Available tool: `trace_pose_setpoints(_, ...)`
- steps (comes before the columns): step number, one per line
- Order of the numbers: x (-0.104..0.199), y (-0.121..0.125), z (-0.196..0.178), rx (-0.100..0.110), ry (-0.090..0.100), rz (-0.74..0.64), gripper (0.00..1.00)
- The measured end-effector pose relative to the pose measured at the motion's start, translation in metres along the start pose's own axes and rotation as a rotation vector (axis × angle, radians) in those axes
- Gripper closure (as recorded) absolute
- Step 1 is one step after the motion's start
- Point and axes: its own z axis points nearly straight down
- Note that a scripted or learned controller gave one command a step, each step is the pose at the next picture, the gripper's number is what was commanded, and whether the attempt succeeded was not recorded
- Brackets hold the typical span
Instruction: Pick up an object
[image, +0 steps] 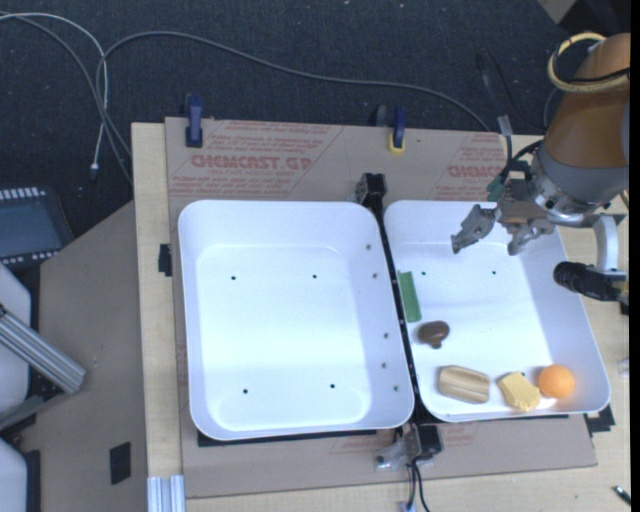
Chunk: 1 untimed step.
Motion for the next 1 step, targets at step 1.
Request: trace_pose_setpoints(1,-0.0497,-0.0631,0.1062,0.011,0.001,0.006,0.00)
